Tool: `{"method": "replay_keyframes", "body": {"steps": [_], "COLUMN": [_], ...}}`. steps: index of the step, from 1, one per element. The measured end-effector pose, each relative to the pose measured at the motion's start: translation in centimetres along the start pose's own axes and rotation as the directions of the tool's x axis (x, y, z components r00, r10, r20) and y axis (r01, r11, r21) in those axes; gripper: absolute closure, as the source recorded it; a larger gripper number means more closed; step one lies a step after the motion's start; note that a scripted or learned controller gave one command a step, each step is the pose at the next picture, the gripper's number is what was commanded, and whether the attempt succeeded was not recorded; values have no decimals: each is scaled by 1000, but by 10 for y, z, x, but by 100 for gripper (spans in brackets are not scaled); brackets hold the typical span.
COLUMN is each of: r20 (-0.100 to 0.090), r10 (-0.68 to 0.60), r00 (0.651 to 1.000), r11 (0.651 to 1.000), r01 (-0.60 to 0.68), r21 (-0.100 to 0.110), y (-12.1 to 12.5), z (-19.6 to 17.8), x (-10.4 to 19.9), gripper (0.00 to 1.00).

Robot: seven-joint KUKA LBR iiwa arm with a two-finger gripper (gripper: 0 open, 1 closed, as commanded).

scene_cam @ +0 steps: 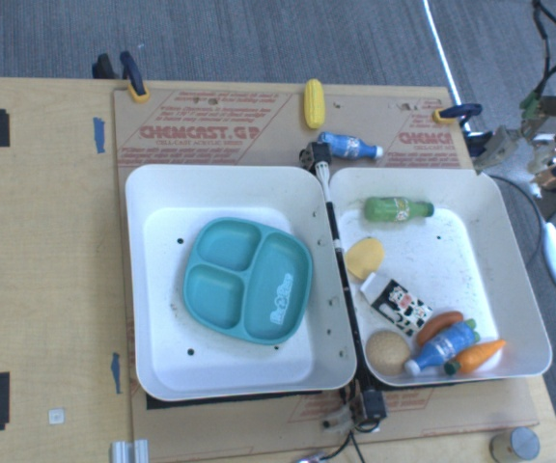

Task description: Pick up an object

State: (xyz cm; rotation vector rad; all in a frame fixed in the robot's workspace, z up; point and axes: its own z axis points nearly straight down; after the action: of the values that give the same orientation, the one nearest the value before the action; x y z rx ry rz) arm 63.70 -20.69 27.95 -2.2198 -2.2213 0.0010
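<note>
The right bin (510, 258) holds several small objects. A green bottle (399, 209) lies near its far wall. A yellow rounded piece (365, 257) sits by the left wall, with a black-and-white carton (401, 306) just in front of it. At the near edge a tan round item (388, 351), a blue bottle (442, 347), a red sausage (439, 326) and an orange carrot (481, 355) are bunched together and touching.
The left bin (152, 258) holds a teal divided plate (249, 280). Behind the bins, on the cardboard, lie a yellow corn cob (314, 102) and a second blue bottle (348, 147). Clamps and cables stand at the far right (539, 143).
</note>
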Motion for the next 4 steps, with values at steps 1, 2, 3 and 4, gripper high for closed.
{"method": "replay_keyframes", "body": {"steps": [1, 2, 3, 4], "r20": [-1, -1, -1, 0], "r10": [76, 157, 141, 89], "r00": [997, 988, 990, 996], "r11": [997, 988, 990, 996], "r01": [-76, -157, -141, -89], "r21": [1, -3, -3, -3], "y": [-31, -91, -157, -83], "z": [119, 194, 194, 183], "x": [39, 93, 114, 105], "gripper": [0, 0, 0, 0]}}
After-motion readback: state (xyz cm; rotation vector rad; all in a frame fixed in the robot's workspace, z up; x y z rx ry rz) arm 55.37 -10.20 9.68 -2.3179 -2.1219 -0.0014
